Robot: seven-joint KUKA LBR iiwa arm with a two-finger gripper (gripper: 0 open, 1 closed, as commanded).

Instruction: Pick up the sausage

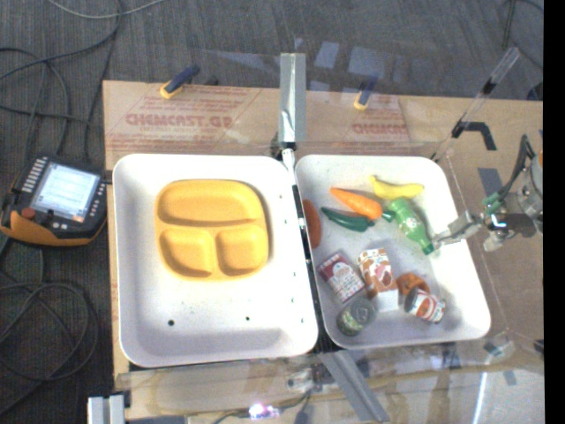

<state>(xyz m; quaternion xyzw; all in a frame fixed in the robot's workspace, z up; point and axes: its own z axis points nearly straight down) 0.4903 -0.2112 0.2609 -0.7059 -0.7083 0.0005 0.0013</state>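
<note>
End effector [468, 229] low over right bin [463, 291], near edge; grip state cannot tell. Sausage [312, 223] well apart, against far wall, likely rolled there. Green bottle [409, 220] just beside tip, probably obstructing reach.

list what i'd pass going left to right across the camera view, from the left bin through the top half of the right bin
yellow tray → sausage → carrot → green bottle
</note>
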